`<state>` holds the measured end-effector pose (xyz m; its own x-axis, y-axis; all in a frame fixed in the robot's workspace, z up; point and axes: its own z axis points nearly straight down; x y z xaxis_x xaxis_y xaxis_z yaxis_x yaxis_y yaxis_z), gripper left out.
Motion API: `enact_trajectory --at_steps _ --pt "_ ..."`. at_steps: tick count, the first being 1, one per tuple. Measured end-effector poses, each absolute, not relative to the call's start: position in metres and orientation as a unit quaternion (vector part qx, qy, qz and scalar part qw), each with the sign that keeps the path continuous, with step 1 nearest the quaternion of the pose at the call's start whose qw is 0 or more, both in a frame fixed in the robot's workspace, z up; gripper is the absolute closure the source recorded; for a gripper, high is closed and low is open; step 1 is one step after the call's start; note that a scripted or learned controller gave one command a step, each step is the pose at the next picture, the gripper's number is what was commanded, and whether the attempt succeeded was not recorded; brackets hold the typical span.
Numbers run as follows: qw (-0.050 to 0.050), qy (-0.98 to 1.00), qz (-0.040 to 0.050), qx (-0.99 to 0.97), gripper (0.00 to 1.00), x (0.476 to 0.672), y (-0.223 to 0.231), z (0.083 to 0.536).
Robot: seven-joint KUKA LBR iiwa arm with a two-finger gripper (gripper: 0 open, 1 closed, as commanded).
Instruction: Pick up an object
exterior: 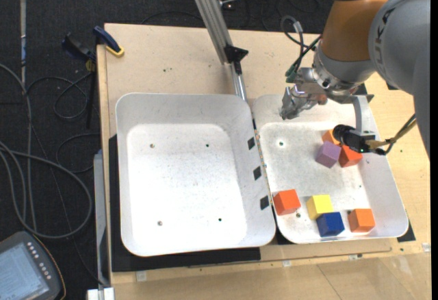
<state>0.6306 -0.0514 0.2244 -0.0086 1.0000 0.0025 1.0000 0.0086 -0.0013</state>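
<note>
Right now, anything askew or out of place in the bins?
Nothing damaged or spilled. All the small blocks sit loose in the right white bin: purple block, orange cube, yellow cube, blue cube, another orange cube. The two-finger gripper hangs at that bin's far rim, away from them.

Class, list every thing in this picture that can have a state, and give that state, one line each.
claw: raised over the right bin's far edge, nothing seen in it
purple block: tilted, against a red-orange block
orange block: lying apart
yellow block: touching the blue block
second orange block: near the right bin front rim
left bin: flat on the bench
</note>
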Motion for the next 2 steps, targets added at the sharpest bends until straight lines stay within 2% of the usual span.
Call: enact_trajectory --at_steps 1,2 --pt "0.002 -0.710 -0.0001 -0.704 1.00 0.619 0.002 0.218" --pt "0.000 -0.710 -0.0014 -0.704 1.00 0.617 0.065 0.228"
